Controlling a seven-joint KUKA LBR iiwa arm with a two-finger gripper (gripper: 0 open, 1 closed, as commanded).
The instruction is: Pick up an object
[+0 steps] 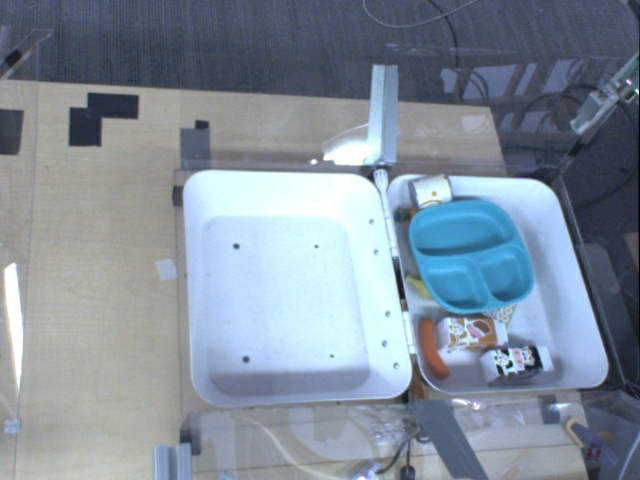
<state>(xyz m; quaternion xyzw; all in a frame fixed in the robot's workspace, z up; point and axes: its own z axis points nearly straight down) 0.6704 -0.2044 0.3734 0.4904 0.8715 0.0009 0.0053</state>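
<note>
White plastic makes up both bins: the left bin carries nothing for the task, while the right bin holds every candidate object, evidently staged there as the pick source with the left as the likely drop side. Count in the right bin: one blue divided tray, lying flat and taking up most of the floor; one small tin wedged against the back wall behind the tray; one red sausage-shaped toy along the inner wall; one printed carton beside it; one black-and-white carton near the front wall. A yellow item peeks from under the tray's left edge; its identity cannot be determined. Regarding the hand, I cannot tell its state. The small items crowd the tray's margins, so access from above looks tight.
</note>
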